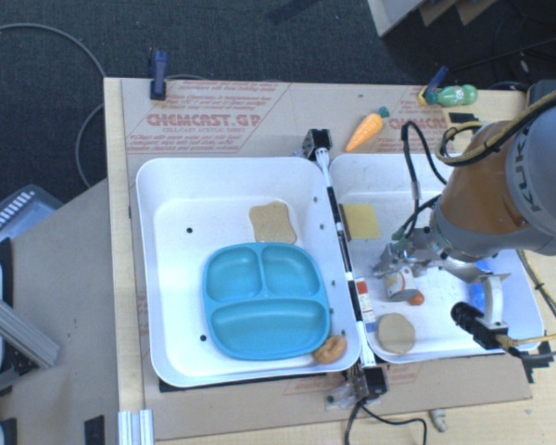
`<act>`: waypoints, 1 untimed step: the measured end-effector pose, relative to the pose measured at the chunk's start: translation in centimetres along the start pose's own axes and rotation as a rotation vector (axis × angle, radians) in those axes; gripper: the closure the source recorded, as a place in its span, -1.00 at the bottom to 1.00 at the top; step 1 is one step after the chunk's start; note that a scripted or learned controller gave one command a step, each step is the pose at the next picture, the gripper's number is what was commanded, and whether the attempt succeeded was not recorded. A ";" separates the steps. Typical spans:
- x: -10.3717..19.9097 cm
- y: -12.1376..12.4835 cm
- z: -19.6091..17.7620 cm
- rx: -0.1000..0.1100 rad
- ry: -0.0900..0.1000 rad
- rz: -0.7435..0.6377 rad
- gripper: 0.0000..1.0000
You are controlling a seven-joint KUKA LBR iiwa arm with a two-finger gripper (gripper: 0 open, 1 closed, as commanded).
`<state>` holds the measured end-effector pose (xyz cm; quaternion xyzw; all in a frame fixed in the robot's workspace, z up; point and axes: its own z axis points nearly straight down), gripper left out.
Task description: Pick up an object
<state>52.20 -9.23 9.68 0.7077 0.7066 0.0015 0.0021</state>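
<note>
- The grey-and-orange arm (500, 197) reaches in from the right, low over the right bin (380, 170).
- A blue divided tray (264, 301) fills much of the left bin (167, 248), a tan bread slice (271, 222) touching its top edge and a small brown pastry (331, 349) at its lower right corner.
- In the right bin lie a yellow square (361, 221) and a round tan cookie (396, 333).
- The gripper (400, 265) hangs just above a small orange-tipped piece (408, 296); whether its pincer is spread or closed cannot be told.
- An orange carrot toy (365, 130) lies on the cardboard behind the bins.
</note>
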 end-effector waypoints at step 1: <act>7.1 -4.2 -12.2 0.005 0.001 -0.003 1.00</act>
